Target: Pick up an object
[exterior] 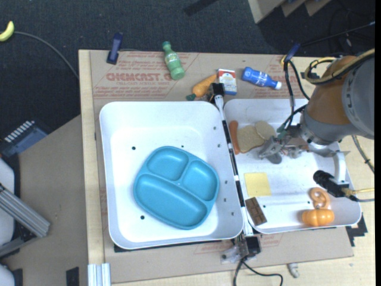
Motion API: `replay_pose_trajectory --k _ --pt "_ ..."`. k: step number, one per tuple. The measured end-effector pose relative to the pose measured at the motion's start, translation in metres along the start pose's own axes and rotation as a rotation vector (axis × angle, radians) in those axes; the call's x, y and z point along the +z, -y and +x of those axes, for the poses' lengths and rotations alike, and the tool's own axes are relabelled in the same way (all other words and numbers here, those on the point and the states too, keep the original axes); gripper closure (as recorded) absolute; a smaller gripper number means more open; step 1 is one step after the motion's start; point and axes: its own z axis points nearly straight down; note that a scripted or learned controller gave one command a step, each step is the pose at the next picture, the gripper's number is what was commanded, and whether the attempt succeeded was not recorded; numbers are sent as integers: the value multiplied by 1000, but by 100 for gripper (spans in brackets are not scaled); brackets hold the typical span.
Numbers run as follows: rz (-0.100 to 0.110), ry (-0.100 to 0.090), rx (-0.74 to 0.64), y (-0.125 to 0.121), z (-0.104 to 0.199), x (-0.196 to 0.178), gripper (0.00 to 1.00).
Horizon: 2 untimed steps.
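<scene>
End effector low in the right bin, reaching among the toy food.

The end effector [275, 149] sits just right of the tan bread slice [249, 137]; I cannot tell its state. Any pick could slip, since the bread slice lies flat and close against the brown strip [233, 136] on its far side. Below the bread slice in the right bin [280, 107] lie a yellow square [257, 184], a chocolate bar [255, 211], a pretzel [319, 198] and an orange piece [317, 217]. Left of the bread slice, the left bin [119, 118] holds a blue divided plate [175, 186].
</scene>
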Motion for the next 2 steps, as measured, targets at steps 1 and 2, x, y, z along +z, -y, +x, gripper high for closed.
replay_pose_trajectory --k 1,2 --pt "-4 1 -1 -1 0 -11 100" --pt "-3 2 1 25 -15 -118 100"
